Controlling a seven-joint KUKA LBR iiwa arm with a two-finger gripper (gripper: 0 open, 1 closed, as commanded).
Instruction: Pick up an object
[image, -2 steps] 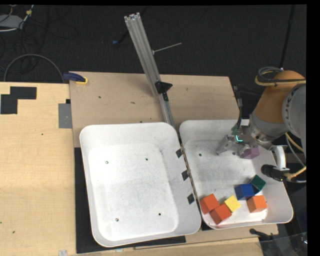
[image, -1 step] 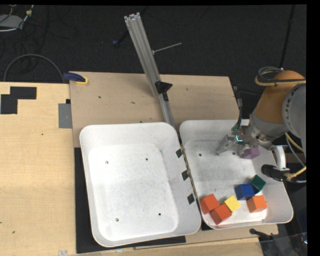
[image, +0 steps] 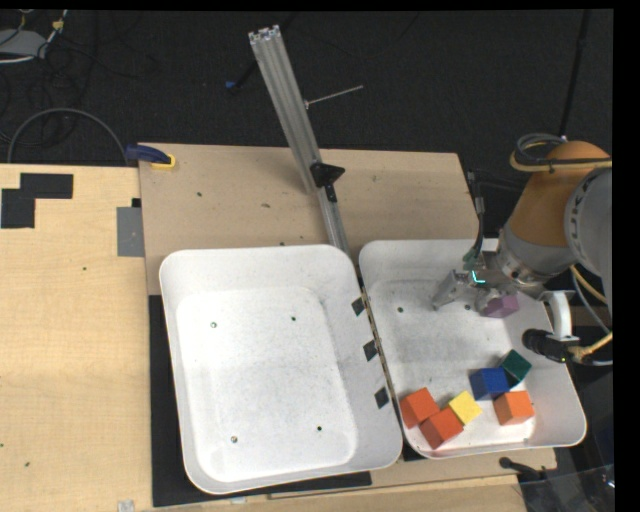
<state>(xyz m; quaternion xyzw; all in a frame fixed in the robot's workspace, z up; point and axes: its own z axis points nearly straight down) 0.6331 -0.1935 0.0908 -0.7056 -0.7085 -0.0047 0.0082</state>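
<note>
My gripper (image: 468, 291) hangs low over the upper right part of the right bin (image: 420, 270), with the grey and orange arm behind it to the right. A small purple block (image: 498, 305) lies right beside the gripper's right side, partly covered by it; I cannot tell whether it is held. Toward the bin's front right lie a green block (image: 517, 366), a blue block (image: 489, 383), a yellow block (image: 465, 408), an orange block (image: 514, 406) and two red-orange blocks (image: 419, 404) (image: 441, 428).
The left bin (image: 262, 360) sits alongside, joined to the right bin by black clips (image: 368, 349). A slanted aluminium bar (image: 295, 130) rises from behind the bins. Bare wooden board lies beyond both bins.
</note>
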